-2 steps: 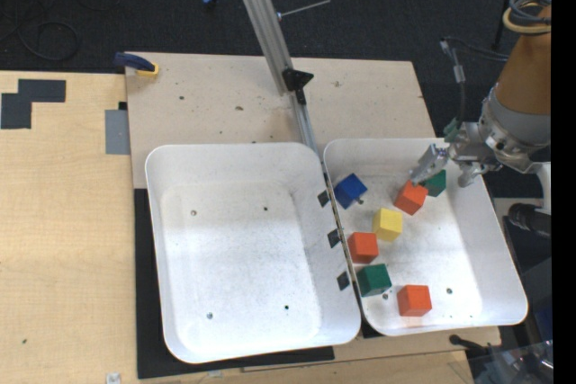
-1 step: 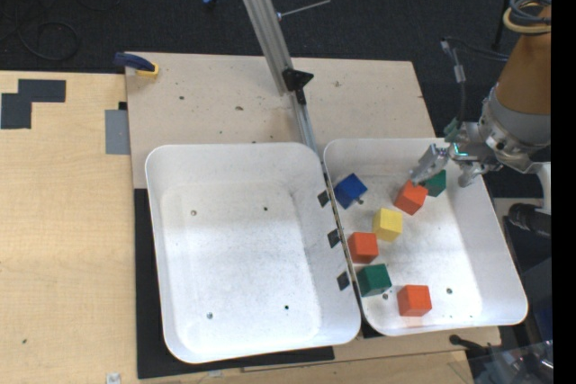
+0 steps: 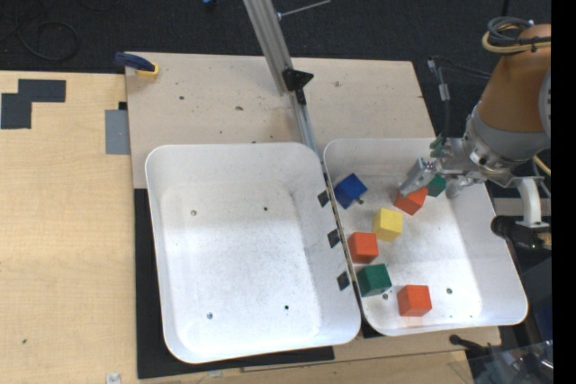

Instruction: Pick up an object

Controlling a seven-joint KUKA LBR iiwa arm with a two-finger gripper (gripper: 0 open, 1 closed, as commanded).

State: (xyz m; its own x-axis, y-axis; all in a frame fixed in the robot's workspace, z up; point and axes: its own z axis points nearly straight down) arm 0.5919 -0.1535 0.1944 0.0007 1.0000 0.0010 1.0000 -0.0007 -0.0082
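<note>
Small red-orange block seen tilted between the fingers of the gripper, in the upper part of the right shallow white bin, apparently lifted a little off the floor, though contact with the floor cannot be ruled out. Gripper closed on that block, reaching in from the right on the grey arm with the orange band. Small dark green block just beside the gripper, touching or nearly touching the held block.

Elsewhere in the right bin: blue cube near the upper left corner; yellow cube near the middle; orange cube just left of and below the yellow one; green cube below that, close to the left wall; second orange cube near the bottom, apart from the rest.

Left shallow white bin side by side with the right one on the wooden counter, showing only dark specks on its floor.
</note>
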